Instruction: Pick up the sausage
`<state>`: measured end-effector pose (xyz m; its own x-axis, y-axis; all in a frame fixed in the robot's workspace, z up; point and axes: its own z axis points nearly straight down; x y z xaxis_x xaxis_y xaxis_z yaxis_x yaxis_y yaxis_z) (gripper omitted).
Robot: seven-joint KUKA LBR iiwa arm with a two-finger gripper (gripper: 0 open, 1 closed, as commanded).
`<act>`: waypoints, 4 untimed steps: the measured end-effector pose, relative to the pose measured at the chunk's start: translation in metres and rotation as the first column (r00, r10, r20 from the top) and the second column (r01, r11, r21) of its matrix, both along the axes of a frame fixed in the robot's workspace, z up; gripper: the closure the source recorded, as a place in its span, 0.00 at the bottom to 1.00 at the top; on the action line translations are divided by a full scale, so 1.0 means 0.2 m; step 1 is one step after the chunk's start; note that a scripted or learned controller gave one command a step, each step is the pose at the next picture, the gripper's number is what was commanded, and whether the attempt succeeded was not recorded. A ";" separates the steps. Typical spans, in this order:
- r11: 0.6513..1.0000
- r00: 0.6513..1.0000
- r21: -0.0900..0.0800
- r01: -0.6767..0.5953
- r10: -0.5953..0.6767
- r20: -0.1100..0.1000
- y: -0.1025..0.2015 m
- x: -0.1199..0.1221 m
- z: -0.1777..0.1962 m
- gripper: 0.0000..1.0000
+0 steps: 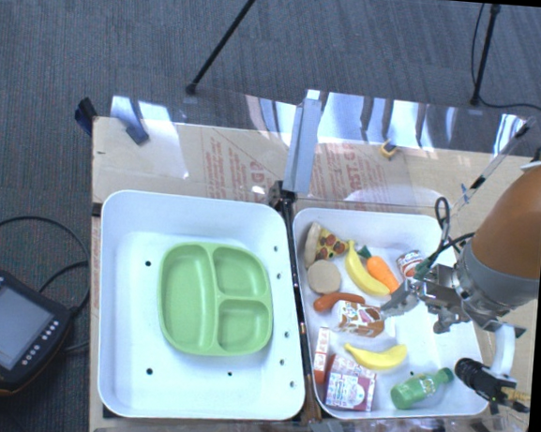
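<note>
One gripper [404,300] above right bin [443,390], near sausage [336,301]

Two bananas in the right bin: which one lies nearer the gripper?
The upper banana, beside the carrot; the gripper is just off its lower end. The other banana lies lower down.

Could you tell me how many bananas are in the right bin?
2: one banana beside the carrot, another near the green bottle. Others may hide under the gripper.
</note>
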<state>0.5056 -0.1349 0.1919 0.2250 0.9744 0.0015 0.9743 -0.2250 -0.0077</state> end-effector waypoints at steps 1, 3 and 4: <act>1.000 1.000 0.002 0.006 -0.006 -0.003 -0.01 0.00 0.04 1.00; 0.911 0.911 0.001 -0.412 0.412 0.002 0.29 0.25 -0.03 1.00; 0.912 0.912 0.000 -0.411 0.411 0.003 0.29 0.25 -0.03 0.00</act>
<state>0.5550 -0.0772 0.1856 -0.1953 0.9807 0.0024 0.9807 0.1953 -0.0053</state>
